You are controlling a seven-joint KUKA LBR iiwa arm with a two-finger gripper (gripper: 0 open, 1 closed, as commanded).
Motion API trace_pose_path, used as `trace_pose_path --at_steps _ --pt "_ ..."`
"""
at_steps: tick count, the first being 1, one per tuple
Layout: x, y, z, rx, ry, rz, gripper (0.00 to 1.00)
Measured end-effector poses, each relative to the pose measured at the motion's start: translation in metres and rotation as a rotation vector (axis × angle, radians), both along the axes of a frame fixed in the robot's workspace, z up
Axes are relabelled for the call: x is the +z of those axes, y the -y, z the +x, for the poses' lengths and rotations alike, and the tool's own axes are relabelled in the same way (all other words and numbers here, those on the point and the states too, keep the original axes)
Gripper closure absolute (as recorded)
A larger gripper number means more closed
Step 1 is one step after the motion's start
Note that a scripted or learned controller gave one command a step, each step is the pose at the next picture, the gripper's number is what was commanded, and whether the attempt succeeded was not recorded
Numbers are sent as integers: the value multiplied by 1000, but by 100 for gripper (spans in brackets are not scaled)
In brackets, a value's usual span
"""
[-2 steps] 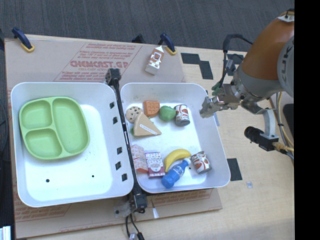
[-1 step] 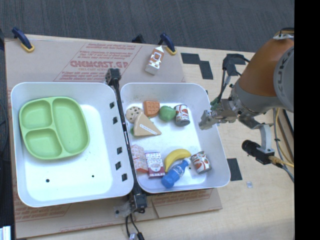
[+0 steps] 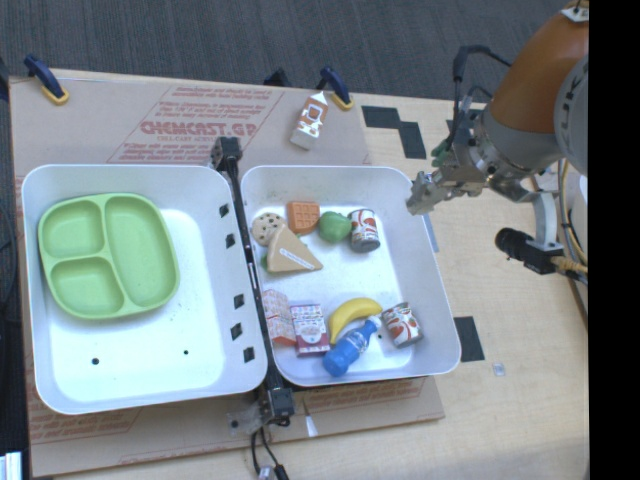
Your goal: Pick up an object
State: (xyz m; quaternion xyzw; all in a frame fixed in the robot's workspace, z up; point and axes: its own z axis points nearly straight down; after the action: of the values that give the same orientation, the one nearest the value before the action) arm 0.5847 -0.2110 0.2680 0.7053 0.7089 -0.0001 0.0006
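Two shallow white plastic bins (image 3: 60, 388) sit side by side on the bench. Leftmost, a pale green three-compartment tray (image 3: 107, 255) lies alone. Right of it, toy foods crowd together: a round speckled cookie (image 3: 264, 228), a tan wedge of sandwich (image 3: 289, 252), a green lime (image 3: 335, 226), a yellow banana (image 3: 354, 314) and a blue bottle (image 3: 350, 348), its base tucked under the banana. My pincer (image 3: 423, 193) hangs at the right bin's far rim; whether it is spread I cannot tell.
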Motion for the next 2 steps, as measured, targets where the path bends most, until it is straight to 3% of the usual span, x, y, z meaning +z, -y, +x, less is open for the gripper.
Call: trace_pose_path --at_steps 1,2 --pt "-60 -1 41 2 -2 0 100" --pt "-59 0 42 2 -1 0 0"
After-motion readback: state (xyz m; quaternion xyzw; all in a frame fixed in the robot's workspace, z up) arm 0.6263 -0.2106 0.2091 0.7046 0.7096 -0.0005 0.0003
